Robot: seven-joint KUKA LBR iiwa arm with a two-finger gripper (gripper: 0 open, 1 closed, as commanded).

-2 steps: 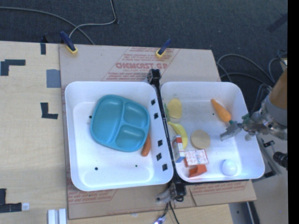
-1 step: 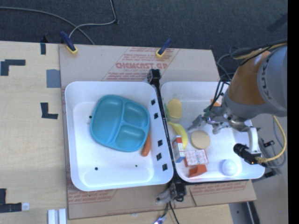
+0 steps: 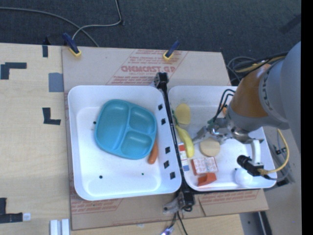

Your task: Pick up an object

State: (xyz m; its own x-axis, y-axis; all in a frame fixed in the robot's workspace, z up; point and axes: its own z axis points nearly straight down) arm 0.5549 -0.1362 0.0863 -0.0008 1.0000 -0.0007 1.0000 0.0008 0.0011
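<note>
Hand (image 3: 211, 131) hovers low in right bin (image 3: 222, 93), centre-right of frame, just above round tan piece (image 3: 210, 148); can't tell its opening or any hold. Banana (image 3: 185, 141) lies just left. Advice: centre over tan piece, drop straight, avoid nudging banana.

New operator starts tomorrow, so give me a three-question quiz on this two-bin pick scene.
1. True or false: the blue sectioned plastic plate lies in the right white bin.
2. What lies against the plate's lower right edge? A) orange carrot-like stick B) yellow banana C) red and white carton
3. Name the pale tan round piece's neighbour above it.

Key: 1 false, left white bin; 2 A; 3 the gripper.
</note>
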